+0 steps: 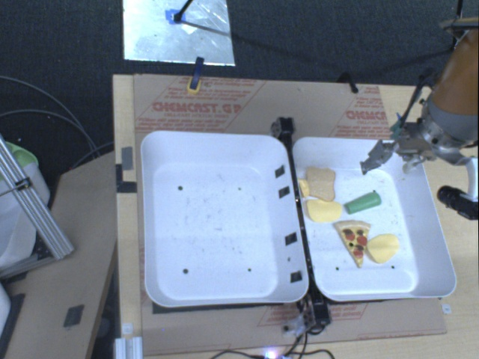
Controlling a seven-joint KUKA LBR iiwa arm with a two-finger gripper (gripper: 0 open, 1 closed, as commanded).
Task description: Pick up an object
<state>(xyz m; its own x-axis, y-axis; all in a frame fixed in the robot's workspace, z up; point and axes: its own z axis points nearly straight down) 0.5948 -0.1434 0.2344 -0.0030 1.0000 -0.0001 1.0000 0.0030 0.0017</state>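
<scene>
**Operator:** Claw point(389, 154) status?

**Technician:** Claw hangs over the upper part of the right bin point(426, 200), holding nothing. Whether it is wide or narrow cannot be told from this view.

**Operator:** Target location?

**Technician:** Nearest candidate is the green cylinder point(362, 201), lying on its side on the bin floor, just beside the yellow piece point(323, 212) and above the pizza slice point(354, 240). A bread slice point(321, 183) and a second yellow piece point(383, 247) lie nearby.

**Operator:** Handling properties?

**Technician:** Judged light and rigid, probably smooth plastic; it may roll. Grip across the short axis, at mid-length. The flat toy foods sit low and offer less to pinch.
</scene>
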